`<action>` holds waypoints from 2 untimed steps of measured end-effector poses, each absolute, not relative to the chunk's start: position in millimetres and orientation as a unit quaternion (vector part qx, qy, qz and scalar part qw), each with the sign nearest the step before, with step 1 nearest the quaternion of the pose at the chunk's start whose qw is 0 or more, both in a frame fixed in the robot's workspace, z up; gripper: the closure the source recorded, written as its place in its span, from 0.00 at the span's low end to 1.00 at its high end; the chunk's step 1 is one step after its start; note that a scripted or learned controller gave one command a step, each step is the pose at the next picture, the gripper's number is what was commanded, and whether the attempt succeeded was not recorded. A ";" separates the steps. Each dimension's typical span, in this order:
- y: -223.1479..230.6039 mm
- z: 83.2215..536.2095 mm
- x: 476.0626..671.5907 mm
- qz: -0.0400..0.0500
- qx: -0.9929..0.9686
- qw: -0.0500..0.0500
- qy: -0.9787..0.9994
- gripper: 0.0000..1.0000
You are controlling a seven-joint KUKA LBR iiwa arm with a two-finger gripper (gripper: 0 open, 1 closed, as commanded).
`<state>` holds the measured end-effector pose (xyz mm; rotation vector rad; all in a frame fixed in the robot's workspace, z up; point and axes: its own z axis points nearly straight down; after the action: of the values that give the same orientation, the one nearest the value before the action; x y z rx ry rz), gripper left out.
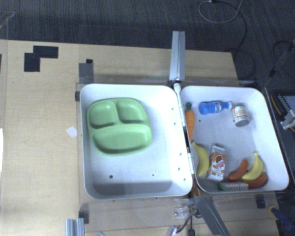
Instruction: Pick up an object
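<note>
Nothing is lifted yet: this is the approach step, with the arm's end and gripper (291, 118) sitting just outside the right bin (268, 113), beside its right wall. Whether the claw is wide or narrow cannot be told (too little of it is in frame). In my judgement, the next move calls for reaching in over that wall and picking one piece that lies apart from its neighbours.

The left bin (137, 183), touching the right bin's left wall, is smooth white plastic and bears a matte green divided plate (120, 126) with rounded corners.

Inside the right bin, candidates lie scattered. A curved yellow banana (202, 159) hugs its left wall, and a boxy printed carton (217, 163) lies just beside it. A glossy blue bottle (214, 107) lies on its side near the far wall. A tapered orange carrot (190, 123) lies along the left wall. A small cylindrical can (241, 115) lies beside the bottle and looks easiest to single out.
</note>
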<state>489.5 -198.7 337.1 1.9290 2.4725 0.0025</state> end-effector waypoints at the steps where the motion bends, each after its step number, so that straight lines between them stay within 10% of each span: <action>1: -172.8 245.0 487.7 0.000 0.561 0.001 0.828 1.00; 2: -184.9 345.9 487.8 0.001 0.521 0.003 0.853 1.00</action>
<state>487.8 -184.9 345.9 1.6345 2.6762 0.0021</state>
